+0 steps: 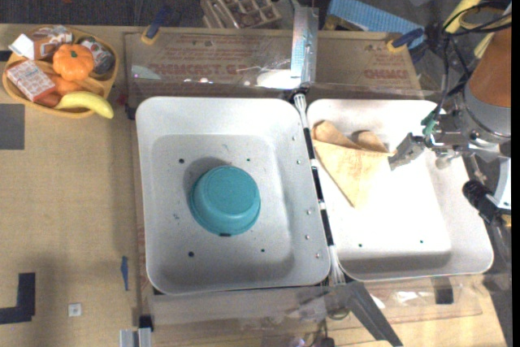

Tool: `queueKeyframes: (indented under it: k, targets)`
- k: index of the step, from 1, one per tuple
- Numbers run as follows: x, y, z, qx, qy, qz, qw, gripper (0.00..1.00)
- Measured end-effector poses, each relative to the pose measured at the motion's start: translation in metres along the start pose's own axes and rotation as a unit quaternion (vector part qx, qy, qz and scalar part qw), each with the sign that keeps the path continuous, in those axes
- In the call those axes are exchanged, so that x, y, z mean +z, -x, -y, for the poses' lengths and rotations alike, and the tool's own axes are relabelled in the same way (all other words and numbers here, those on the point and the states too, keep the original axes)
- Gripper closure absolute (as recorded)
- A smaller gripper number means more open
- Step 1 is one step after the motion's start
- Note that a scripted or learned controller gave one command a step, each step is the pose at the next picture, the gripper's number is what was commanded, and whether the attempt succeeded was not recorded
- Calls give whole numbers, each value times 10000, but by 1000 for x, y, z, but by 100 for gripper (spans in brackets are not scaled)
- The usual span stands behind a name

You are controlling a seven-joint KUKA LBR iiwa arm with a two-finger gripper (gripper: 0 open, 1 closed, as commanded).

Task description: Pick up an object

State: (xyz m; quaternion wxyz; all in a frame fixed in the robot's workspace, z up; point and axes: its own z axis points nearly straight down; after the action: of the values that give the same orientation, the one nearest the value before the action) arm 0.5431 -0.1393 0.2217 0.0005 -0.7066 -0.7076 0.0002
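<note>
Teal bowl (226,200) left bin | tan wedge (351,165) just left of my gripper (404,151), pointing down-left | grip state: cannot tell, blurred

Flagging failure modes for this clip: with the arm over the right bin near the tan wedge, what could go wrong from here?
1. The tan wedge lies flat on the right bin floor, so the gripper, which sits at its right edge, may slide over it or only nudge it.
2. The wedge reaches up to the bin's left wall, so a push could jam it there.
3. The teal bowl lies upside down in the left bin, which makes it a poor fallback target.
</note>
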Motion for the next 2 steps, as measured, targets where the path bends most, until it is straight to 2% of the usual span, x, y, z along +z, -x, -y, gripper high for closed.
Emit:
queueKeyframes:
  k: [1,2]
  targets:
    - [104,-48,-32,239,-2,0,9997,0]
    - [129,-38,-75,-531,71,14,9986,0]
